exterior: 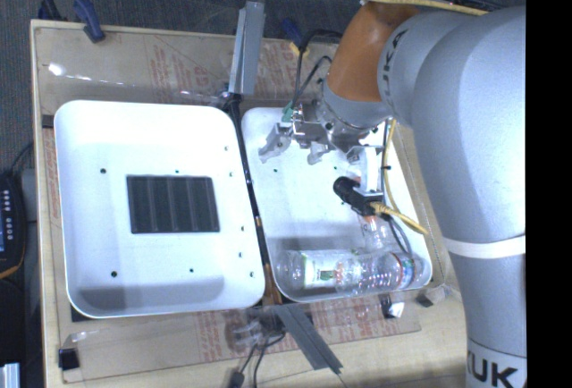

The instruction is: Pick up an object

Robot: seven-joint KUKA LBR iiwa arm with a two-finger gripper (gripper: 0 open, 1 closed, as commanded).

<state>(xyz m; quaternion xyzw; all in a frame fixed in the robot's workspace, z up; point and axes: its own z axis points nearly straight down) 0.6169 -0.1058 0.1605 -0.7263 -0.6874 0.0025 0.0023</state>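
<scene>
The clear plastic bottle before me lies on its side along the near wall of the right bin, stretched across almost the bin's whole width. It is see-through, ribbed along its body, with a label of green, white and a little red around its middle. I cannot tell which end carries the cap.

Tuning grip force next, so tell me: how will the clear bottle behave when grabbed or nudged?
The bottle lies on its side against the right bin's near wall, so a nudge would probably roll it. It looks see-through and empty, so likely light. The thin plastic may dent and slip under a hard squeeze.
</scene>
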